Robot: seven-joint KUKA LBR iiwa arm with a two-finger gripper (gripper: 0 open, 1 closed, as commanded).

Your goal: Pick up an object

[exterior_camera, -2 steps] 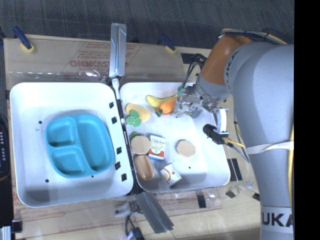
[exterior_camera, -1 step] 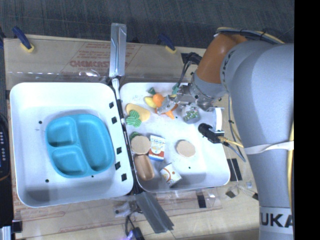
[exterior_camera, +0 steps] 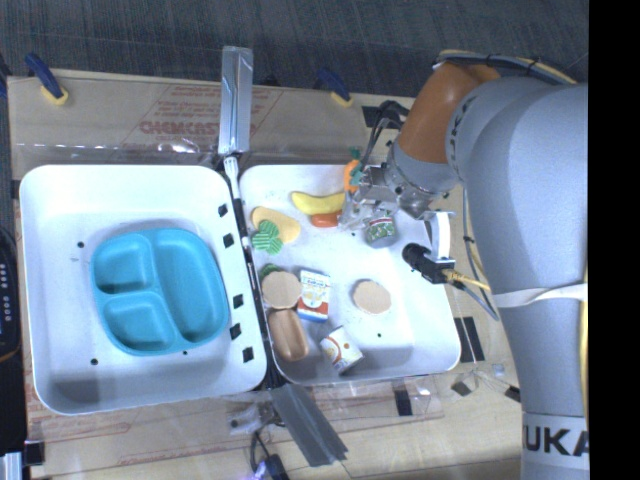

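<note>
Gripper [exterior_camera: 362, 206] sits low over the upper part of the right bin [exterior_camera: 440, 330]; we cannot tell its state, since its metal parts blur together. We place everything else relative to the banana [exterior_camera: 318, 202], which lies near the right bin's upper edge. The gripper is just right of the banana. A small green-and-white can [exterior_camera: 380, 230] lies right of and slightly below the banana, close under the gripper. A red piece [exterior_camera: 324, 220] touches the banana's lower edge, and an orange-and-green carrot-like toy [exterior_camera: 351, 174] stands just above and right of it. Left of the banana we see a yellow piece [exterior_camera: 281, 225] with a green ridged toy [exterior_camera: 266, 236] against it. Below the banana lie a round tan disc [exterior_camera: 281, 289], a small carton [exterior_camera: 314, 295], a brown bread-like roll [exterior_camera: 287, 334], a little cup [exterior_camera: 341, 350] and a round cookie [exterior_camera: 372, 297]. Far left of the banana, the left bin [exterior_camera: 50, 268] holds a blue divided plate [exterior_camera: 160, 290].
</note>
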